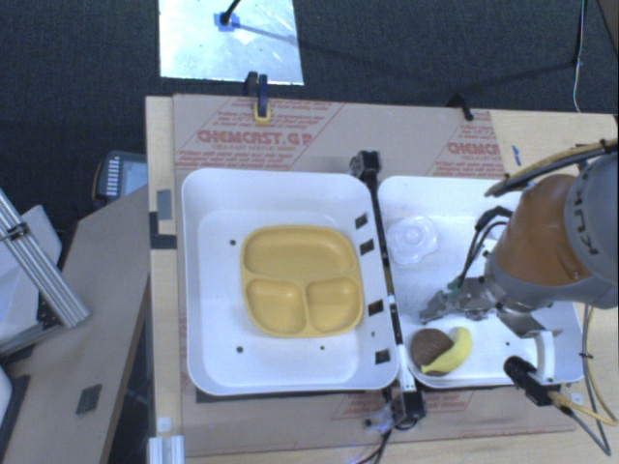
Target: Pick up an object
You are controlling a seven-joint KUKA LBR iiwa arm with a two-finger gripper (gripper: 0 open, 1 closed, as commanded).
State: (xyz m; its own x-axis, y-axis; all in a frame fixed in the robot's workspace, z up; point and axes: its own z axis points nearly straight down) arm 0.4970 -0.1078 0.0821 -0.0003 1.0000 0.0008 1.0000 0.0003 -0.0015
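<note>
Two white bins sit side by side; our claw hangs low in the right bin, presumably lining up on the yellow banana beside the brown round lump. We cannot tell its opening.

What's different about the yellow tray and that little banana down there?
The yellow tray is a wide, flat dish split into three compartments; the banana is small and curved. The tray lies alone in the middle of the left bin; the banana lies in the right bin near its front edge, against a brown object, just below the tool. Both are yellow.
</note>
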